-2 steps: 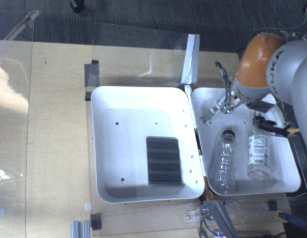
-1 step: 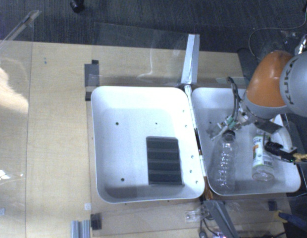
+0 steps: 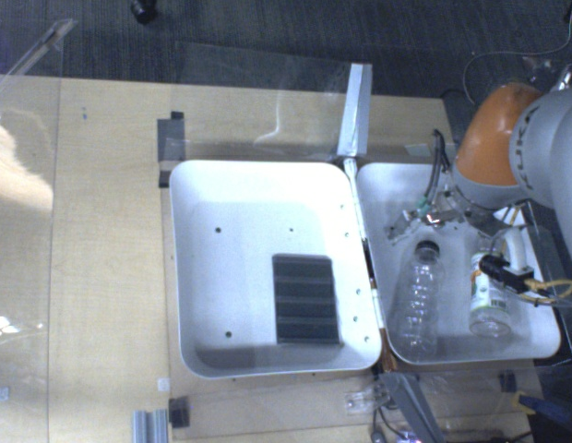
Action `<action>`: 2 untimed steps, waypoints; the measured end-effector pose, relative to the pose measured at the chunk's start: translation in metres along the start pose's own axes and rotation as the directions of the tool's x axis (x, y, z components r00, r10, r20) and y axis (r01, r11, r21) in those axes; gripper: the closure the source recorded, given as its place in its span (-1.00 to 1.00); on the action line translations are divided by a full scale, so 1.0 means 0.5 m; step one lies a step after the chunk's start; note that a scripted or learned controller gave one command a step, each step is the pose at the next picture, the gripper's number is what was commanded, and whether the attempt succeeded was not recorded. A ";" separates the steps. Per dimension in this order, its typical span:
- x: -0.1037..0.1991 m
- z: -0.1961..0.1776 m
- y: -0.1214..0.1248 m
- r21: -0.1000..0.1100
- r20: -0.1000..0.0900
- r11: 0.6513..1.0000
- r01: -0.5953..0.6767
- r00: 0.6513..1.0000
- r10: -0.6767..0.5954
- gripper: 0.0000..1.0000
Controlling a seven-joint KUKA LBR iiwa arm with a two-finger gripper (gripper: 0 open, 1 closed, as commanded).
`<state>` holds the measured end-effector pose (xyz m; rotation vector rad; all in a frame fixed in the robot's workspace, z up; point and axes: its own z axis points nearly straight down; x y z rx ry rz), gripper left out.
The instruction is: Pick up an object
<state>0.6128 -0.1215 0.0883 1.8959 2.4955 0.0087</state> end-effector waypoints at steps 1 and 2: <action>0.022 -0.004 -0.110 -0.004 0.004 0.980 0.197 0.980 -0.197 -1.00; 0.031 -0.001 -0.036 -0.002 0.000 1.000 -0.009 1.000 0.009 -1.00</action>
